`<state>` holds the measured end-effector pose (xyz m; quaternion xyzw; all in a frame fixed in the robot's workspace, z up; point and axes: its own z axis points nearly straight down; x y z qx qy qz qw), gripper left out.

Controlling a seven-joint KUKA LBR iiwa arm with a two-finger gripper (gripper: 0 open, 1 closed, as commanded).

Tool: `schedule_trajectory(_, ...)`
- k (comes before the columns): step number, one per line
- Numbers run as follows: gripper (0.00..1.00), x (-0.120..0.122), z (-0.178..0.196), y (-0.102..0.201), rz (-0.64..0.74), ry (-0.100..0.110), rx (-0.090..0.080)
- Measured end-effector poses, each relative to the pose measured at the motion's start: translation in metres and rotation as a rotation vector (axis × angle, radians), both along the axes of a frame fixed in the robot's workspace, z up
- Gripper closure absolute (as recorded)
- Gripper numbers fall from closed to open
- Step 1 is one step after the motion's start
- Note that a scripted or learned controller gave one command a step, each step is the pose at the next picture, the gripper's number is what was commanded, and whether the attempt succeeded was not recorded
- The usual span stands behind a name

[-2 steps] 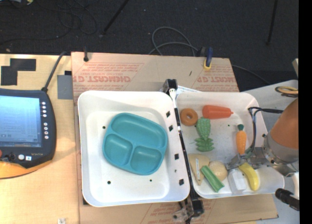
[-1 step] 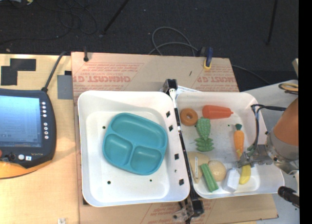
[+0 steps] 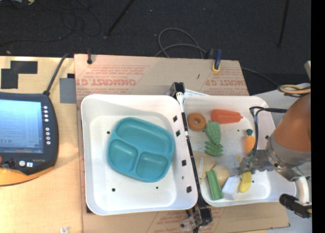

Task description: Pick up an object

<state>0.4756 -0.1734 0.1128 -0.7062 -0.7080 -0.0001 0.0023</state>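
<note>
The right bin holds several toys: a brown donut, a red-orange carrot-shaped piece, a knobbly green toy, a small orange carrot, a green stick, a white block, a yellow piece and a beige lump. My gripper reaches in from the right and hangs low over the bin's front right part, just above the yellow piece. Its tips are dark and partly hidden by the wrist.
The left bin carries a teal divided plate. A black clip rail runs between the bins. A tablet screen lies at far left, and cardboard lies under both bins.
</note>
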Motion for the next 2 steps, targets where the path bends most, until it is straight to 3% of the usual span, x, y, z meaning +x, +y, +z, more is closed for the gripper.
schedule_trajectory(1,1.0,0.003,0.097,0.086,0.007,-0.009,0.001)
schedule_trajectory(2,1.0,0.032,0.073,0.146,0.002,0.001,0.0)
